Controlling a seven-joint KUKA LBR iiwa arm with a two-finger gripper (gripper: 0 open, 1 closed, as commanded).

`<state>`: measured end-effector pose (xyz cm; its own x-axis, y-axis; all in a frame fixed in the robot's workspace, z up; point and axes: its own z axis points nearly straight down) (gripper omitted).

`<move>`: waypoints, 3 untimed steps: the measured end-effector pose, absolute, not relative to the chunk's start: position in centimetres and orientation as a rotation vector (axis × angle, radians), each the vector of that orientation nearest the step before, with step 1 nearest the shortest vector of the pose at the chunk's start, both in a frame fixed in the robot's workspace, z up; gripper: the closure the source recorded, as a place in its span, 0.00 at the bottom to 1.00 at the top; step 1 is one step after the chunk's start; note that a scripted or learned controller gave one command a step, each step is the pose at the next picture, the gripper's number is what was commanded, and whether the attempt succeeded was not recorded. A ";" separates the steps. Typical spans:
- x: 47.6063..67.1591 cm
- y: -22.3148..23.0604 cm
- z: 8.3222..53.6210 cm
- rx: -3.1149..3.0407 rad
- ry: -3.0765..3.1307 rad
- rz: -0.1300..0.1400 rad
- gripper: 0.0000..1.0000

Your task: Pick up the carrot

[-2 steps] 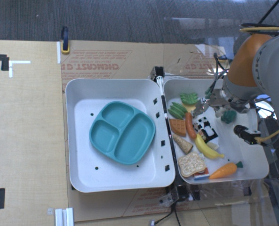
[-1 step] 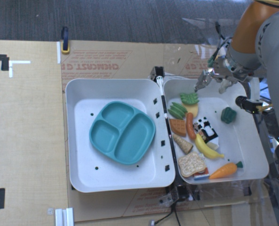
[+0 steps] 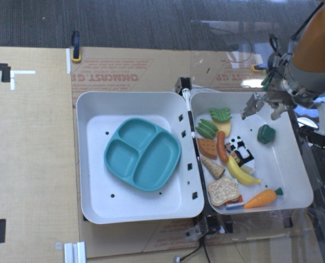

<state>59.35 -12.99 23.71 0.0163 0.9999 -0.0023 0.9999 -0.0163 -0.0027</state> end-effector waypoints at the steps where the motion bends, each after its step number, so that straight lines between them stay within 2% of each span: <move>1: 55.7 -17.7 26.1 -2.105 -2.334 0.005 0.00; 2: 49.5 -16.7 24.2 -1.874 -2.522 0.003 0.00; 3: 47.9 -18.8 14.8 -1.473 -2.775 0.000 0.00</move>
<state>47.87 -18.77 14.84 -0.5604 0.8282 -0.0005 0.8282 0.5604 0.0001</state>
